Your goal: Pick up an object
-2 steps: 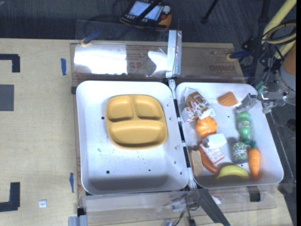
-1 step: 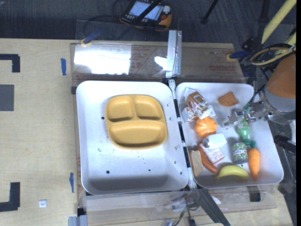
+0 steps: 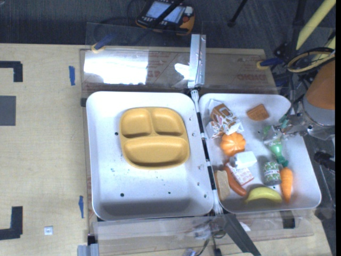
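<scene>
Nearest us, low in the frame, we see the left bin (image 3: 101, 159), which carries a yellow divided tray (image 3: 154, 136). Moving right, the right bin (image 3: 311, 196) holds the clutter: an orange pumpkin (image 3: 233, 143), a banana (image 3: 262, 194) and a carrot (image 3: 286, 182), whose long axis runs up and down the frame, tip toward the bottom. At the right edge the tool (image 3: 285, 126) hangs over the bin's upper right corner, just above a green packet (image 3: 278, 152). We cannot tell whether it is open or closed. We judge nothing lifted yet; the grasp remains.
</scene>
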Controlling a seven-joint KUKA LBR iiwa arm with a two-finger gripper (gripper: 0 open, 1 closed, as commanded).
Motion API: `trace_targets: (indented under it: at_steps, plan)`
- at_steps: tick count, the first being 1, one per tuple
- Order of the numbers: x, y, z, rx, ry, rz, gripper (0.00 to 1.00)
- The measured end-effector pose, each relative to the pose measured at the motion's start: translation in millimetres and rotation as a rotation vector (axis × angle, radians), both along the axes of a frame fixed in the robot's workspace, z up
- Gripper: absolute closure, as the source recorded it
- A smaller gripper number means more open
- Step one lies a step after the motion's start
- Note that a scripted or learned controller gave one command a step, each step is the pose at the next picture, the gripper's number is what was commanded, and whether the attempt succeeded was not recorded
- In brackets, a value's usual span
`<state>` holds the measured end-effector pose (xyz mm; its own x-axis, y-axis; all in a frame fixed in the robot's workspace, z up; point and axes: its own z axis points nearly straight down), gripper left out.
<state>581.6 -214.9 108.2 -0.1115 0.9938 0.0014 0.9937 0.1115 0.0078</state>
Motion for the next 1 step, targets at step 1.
trace_targets:
  at_steps: [1]
  plan:
    - [0.9, -0.2, 10.2, -0.002, -0.004, 0.000, 1.00]
